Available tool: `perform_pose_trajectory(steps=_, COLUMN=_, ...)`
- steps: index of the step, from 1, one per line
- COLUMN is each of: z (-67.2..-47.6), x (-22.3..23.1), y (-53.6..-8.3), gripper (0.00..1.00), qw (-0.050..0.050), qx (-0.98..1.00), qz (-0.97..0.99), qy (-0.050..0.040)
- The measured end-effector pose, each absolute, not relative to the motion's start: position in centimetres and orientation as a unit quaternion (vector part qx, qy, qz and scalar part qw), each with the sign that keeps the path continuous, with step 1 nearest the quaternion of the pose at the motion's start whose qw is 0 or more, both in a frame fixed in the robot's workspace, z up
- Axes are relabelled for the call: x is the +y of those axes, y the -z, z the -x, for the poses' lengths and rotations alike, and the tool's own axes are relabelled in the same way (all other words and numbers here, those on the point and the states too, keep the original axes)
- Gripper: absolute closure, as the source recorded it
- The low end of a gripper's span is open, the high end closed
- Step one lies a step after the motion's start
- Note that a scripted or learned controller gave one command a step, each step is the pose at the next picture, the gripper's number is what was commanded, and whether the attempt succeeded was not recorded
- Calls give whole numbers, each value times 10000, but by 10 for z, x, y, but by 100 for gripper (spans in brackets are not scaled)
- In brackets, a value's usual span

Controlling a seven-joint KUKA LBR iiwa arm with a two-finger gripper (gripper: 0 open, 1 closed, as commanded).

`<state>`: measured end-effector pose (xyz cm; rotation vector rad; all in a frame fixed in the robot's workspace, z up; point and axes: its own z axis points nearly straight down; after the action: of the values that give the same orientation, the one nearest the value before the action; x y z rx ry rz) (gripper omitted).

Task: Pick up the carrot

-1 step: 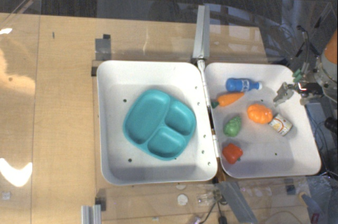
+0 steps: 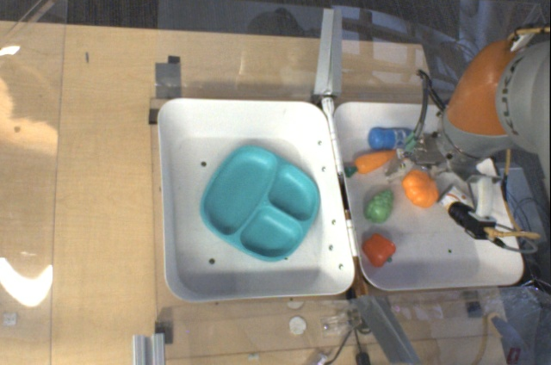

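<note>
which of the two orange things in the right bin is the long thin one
The carrot, lying by the bin's left wall just below the blue item. The other orange piece, nearer the gripper, is round.

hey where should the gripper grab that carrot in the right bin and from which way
Judging by its pose, grip the carrot across its thick orange middle, coming straight down. It lies flat, lengthwise left to right, with its green tip by the bin wall, so close across the narrow width.

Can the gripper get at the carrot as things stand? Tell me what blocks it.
Probably yes: the gripper sits right beside the carrot, whose top is uncovered. The blue item lies close behind.
</note>
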<state>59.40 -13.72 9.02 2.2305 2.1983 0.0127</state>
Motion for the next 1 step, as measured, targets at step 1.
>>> perform_pose_trajectory(steps=1, z=-597, x=-136, y=-103, gripper=100, qw=72, qx=7027, qz=-7114, qy=-67)
